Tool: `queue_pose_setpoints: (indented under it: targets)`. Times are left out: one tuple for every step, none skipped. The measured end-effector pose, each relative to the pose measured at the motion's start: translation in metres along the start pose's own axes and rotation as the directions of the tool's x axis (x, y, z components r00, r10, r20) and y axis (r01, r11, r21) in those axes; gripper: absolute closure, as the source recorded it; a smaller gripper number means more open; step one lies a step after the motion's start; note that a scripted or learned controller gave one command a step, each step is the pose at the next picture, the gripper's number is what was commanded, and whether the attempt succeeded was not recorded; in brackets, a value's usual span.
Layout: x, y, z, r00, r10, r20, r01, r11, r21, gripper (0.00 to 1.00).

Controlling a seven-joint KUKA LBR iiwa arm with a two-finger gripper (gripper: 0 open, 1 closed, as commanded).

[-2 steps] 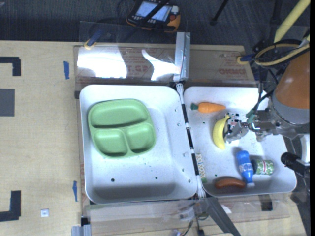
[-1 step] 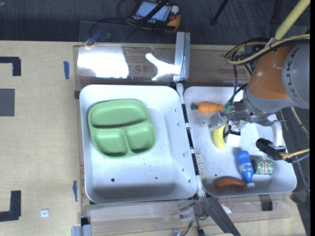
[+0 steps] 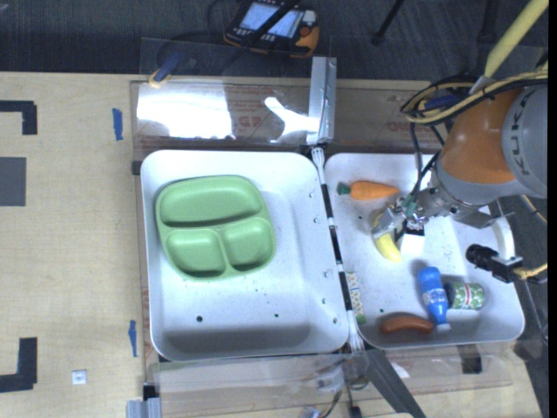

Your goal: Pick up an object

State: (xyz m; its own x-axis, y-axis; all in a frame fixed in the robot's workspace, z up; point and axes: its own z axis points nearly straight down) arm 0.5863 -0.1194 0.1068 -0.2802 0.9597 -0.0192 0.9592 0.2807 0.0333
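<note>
In the right bin (image 3: 500, 325) lie an orange carrot (image 3: 372, 191), a yellow banana-like piece (image 3: 388, 246), a blue bottle (image 3: 432, 293), a green-labelled can (image 3: 466, 296) and a brown sausage (image 3: 406, 324). My gripper (image 3: 396, 220) hangs low over the bin's upper middle, just below the carrot and right above the yellow piece. The fingertips sit at the yellow piece's upper end. Whether anything is between them is hidden by the gripper body.
The left bin (image 3: 174, 320) holds a green three-compartment tray (image 3: 216, 224). A metal divider (image 3: 322, 103) and a clear plastic sheet (image 3: 218, 111) stand behind the bins. Cables (image 3: 452, 94) trail near the arm at the upper right.
</note>
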Motion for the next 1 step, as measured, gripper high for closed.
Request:
queue_pose_setpoints:
  targets:
    - [-0.0008, 0.0037, -0.0117, 1.0, 0.0, 0.004, 0.0, 1.0, -0.012, 1.0]
